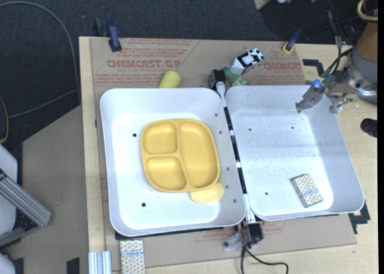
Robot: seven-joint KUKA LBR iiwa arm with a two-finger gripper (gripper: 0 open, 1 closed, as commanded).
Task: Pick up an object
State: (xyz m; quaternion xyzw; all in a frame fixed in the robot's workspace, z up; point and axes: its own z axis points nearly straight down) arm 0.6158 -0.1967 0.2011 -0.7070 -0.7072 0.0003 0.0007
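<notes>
Packet (pixel 306 190) near right bin (pixel 282 147) front corner | end effector (pixel 322 97) well apart (far rim), grip state unreadable

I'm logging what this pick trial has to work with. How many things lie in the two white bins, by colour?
Yellow: 2, the divided plate and a small flat piece tucked at its near edge, both in the left bin.
Patterned grey: 1, the small box in the right bin.
Total: 3
</notes>
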